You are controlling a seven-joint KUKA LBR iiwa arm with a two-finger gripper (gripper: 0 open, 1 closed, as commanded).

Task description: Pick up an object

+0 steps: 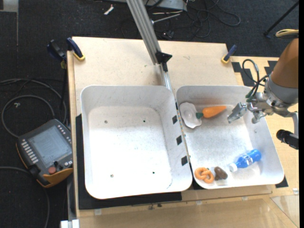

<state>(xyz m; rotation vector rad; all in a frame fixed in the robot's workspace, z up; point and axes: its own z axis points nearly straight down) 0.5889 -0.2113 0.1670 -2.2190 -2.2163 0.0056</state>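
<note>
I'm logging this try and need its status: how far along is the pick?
Nothing looks picked yet. The carrot, white piece, blue bottle, orange pretzel-shaped toy and brown item all lie in the right bin. In hand: the gripper sits open near that bin's far right side, with nothing between its fingers. Left: close on one object and lift it.

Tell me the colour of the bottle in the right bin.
Blue, with a clear neck end; the bottle shows in the camera view, lying near the front of the right bin.
</note>
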